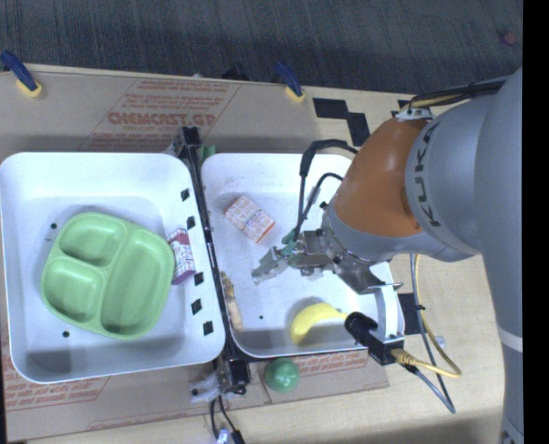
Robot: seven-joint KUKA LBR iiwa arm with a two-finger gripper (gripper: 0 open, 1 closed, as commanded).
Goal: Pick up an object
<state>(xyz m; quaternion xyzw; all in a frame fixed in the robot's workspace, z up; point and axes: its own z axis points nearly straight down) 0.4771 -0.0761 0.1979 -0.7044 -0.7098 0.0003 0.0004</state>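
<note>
brown cardboard sheet (154, 109) under two shallow white plastic bins (15, 248), held by blue clamps (21, 74) at its far edge; small green ball (280, 375) resting outside, near front.

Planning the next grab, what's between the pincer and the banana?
Bare white bin floor separates the pincer from the banana in the camera view.

Pretty even overhead light, kinda soft. The white bins (33, 248) at center-left nearly blow out, while the carpet (255, 17) along the top stays dim. Soft shadow under the arm (413, 192). Whole frame's slightly grainy, low-res.
</note>
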